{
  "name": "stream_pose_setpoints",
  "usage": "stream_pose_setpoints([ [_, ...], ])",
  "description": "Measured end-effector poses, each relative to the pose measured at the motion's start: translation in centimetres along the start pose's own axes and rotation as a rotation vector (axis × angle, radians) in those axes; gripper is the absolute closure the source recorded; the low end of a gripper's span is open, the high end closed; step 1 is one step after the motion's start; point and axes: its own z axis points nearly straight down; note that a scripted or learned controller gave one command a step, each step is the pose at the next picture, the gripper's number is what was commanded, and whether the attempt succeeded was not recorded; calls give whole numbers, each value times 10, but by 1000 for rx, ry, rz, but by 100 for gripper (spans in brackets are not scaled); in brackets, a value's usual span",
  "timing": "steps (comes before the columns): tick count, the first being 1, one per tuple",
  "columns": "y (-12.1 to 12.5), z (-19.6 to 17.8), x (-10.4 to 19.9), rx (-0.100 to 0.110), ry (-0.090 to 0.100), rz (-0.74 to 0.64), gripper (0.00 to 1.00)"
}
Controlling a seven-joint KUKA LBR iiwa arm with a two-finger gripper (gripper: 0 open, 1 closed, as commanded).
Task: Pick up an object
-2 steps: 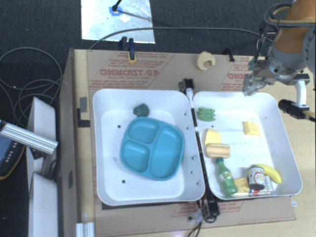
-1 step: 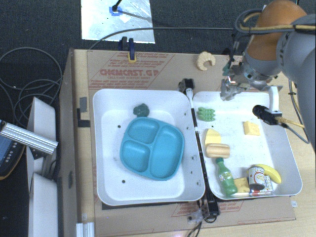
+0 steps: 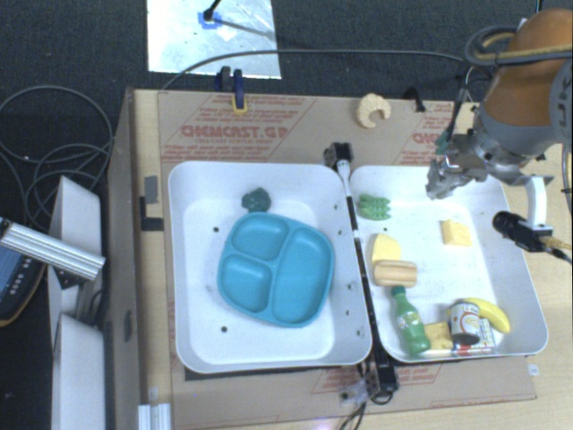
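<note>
Two shallow white bins are placed side by side on the surface (image 3: 269, 119), which is covered with brown cardboard carrying red print. In the left bin (image 3: 192, 240) a blue divided plate (image 3: 273, 269) is lying, and a small dark green object (image 3: 257, 200) is seen just beside its upper edge.

In the right bin (image 3: 501, 267) several things are spread. A light green object (image 3: 373, 207) is near the upper left corner. Below it a yellow wedge (image 3: 384, 246) is touching a tan bun-like piece (image 3: 394, 272). A green bottle (image 3: 410, 321) is lying near the lower left part, with a small yellow block (image 3: 438, 333) just beside it. A can (image 3: 467, 323) is found at the lower edge, and a banana (image 3: 491, 314) is touching it on the right. A pale yellow cube (image 3: 456, 233) is lying apart, in the upper right part of the bin.

The tool (image 3: 442, 184) is held over the upper edge of the right bin, above and a little to the left of the pale yellow cube. Nothing is seen between its fingers; whether they are spread or pressed together cannot be told.

A beige curled object (image 3: 374, 109) is resting on the cardboard behind the bins
</note>
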Motion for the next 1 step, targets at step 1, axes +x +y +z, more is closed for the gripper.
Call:
stream_pose_setpoints([
  [1, 14, 29, 18, 3, 2, -3, 100],
])
